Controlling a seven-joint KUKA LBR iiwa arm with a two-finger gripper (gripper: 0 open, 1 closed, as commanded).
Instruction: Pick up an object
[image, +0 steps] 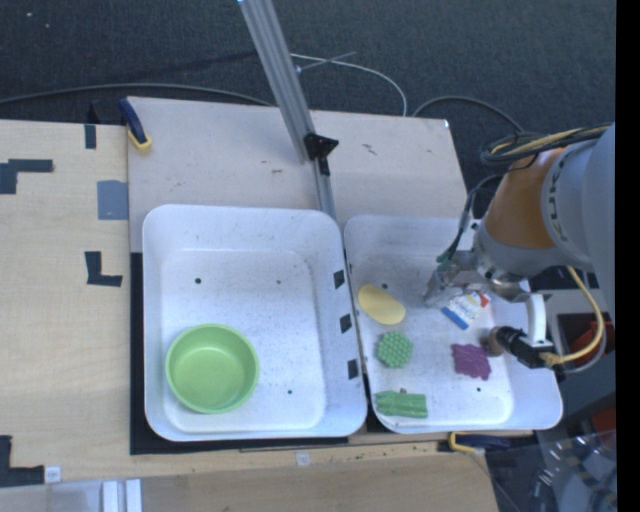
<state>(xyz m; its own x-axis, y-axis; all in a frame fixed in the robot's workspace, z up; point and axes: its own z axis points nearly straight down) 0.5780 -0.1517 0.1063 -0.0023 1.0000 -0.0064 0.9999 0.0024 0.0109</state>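
The arm is reaching in from the right over the right bin (520, 405), and the end effector (440, 285) is hanging low above that bin's floor, so the step in hand looks like the approach before a grasp, with nothing lifted yet. Whether the end effector is released or clenched cannot be told at this slant. The nearest candidate is the yellow object (381, 304), lying just to its left and a little nearer on the bin floor, apart from it. A small white and blue item (463, 308) is lying just beside it on the right. The green round object (394, 349), purple object (470, 359) and green block (402, 404) are sitting nearer. The next move probably calls for shifting left, descending and closing. The green bowl (212, 368) is resting in the left bin (240, 225).
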